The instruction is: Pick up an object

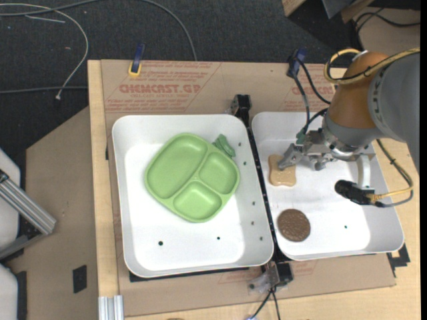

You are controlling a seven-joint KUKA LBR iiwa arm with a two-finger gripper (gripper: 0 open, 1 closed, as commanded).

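Note:
My gripper (291,159) is low in the right bin (373,235), near its left side, reaching in from the right. Directly under and beside the fingertips lies a tan slice of toast (281,173); it touches or nearly touches the fingers, but I cannot tell whether they hold it. A round brown cookie (293,225) lies flat in the same bin, nearer the front and apart from the gripper. In the left bin (133,245) sits a green divided plate (192,177), with a small green piece (225,145) at its upper right edge.
A black divider and clamps (241,105) run between the two bins. The bins rest on a cardboard sheet (107,99) on the bench. Loose cables lie on the dark floor at the back left. The arm's body (373,102) hangs over the right bin's back half.

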